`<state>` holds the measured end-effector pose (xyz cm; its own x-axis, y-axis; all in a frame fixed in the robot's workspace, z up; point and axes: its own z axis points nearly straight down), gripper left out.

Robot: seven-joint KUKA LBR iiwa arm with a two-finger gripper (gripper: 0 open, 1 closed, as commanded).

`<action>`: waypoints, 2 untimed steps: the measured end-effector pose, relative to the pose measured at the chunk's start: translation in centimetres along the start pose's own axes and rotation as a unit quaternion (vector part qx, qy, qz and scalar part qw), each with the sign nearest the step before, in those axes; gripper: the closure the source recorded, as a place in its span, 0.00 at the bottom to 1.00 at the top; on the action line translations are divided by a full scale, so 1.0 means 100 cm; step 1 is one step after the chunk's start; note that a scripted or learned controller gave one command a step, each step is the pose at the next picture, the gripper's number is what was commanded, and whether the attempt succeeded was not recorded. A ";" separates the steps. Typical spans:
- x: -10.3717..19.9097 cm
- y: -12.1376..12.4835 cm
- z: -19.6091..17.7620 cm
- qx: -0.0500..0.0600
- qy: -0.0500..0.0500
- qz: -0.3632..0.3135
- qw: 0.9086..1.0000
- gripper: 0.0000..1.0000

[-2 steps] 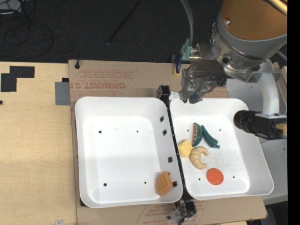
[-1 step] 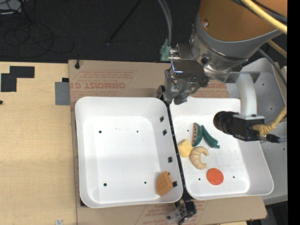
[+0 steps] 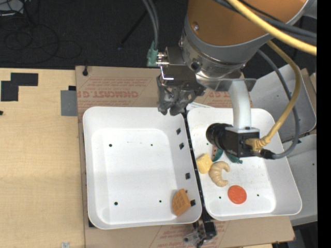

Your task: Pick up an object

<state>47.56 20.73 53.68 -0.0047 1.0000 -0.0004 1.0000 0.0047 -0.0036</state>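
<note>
Orange arm band [image 3: 243, 14] fills the top; below it the claw [image 3: 175, 105] hangs at the bins' far edge — open or closed, I cannot tell. Croissant [image 3: 220, 172], yellow block [image 3: 204, 164], orange disc [image 3: 237, 194] lie beyond it in the right bin [image 3: 289, 200]; a waffle [image 3: 180, 202] in the left bin [image 3: 98, 190].

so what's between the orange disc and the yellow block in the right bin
In the camera view, the tan croissant-shaped piece lies between the orange disc and the yellow block, touching or nearly touching the block.
</note>
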 end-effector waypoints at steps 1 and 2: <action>0.037 0.050 0.001 0.000 -0.001 0.001 1.000 1.00; 0.035 0.048 0.000 0.000 -0.001 0.003 1.000 0.00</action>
